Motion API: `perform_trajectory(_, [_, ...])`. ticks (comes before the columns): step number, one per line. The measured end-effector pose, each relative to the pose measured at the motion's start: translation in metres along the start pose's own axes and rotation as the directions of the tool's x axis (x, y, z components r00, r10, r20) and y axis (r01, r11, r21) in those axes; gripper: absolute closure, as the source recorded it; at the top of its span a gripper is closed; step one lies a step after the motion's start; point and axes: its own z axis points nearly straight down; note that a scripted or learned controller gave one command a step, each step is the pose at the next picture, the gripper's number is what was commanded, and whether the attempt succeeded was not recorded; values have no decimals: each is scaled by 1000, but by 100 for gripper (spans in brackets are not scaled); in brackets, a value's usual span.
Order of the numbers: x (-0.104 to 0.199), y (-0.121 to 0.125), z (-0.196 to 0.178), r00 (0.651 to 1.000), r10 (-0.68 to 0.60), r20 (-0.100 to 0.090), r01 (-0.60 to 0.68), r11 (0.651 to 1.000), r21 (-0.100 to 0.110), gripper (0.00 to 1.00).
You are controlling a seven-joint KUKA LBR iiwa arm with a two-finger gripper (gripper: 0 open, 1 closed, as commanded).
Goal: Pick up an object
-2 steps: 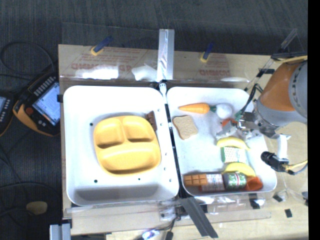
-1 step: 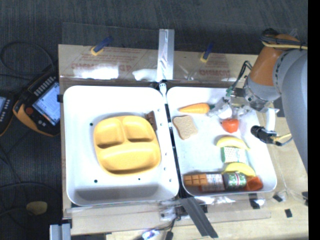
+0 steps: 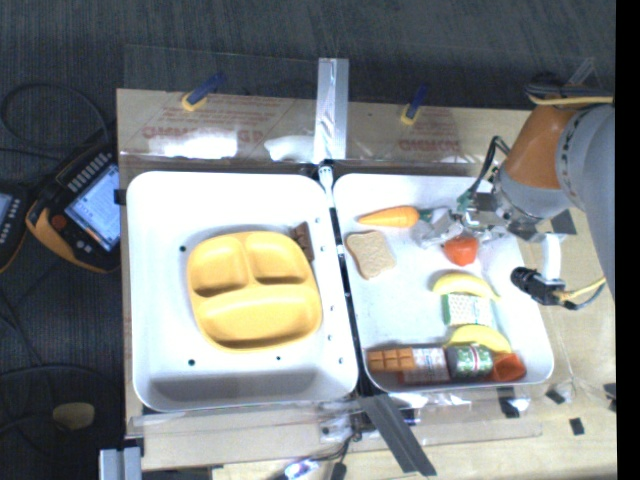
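From where I stand, the arm [image 3: 560, 158] leans in from the right over the right-hand bin [image 3: 400, 323], and its pincer [image 3: 452, 226] hangs low near that bin's upper middle. Whether the pincer is clenched or released I cannot tell; the metal parts blur together against the white floor.

The nearest thing to it is a small red tomato-like piece [image 3: 461, 250], lying just beside and slightly below the pincer, toward the front of the bin. It looks round, so I doubt approach angle matters much. The carrot [image 3: 390, 216] lies just to the pincer's left, its long axis running left to right, tip pointing away from the arm. If the carrot is the target, the pincer would need to close across that axis.

Further off sit a slice of bread [image 3: 371, 255], a banana [image 3: 463, 284] and a bottle [image 3: 440, 362] along the front wall. The left bin [image 3: 150, 268] holds a yellow tray [image 3: 255, 288].
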Motion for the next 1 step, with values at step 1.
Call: perform_trajectory(1, [22,14,3,991,-136,9,135,991,18,0])
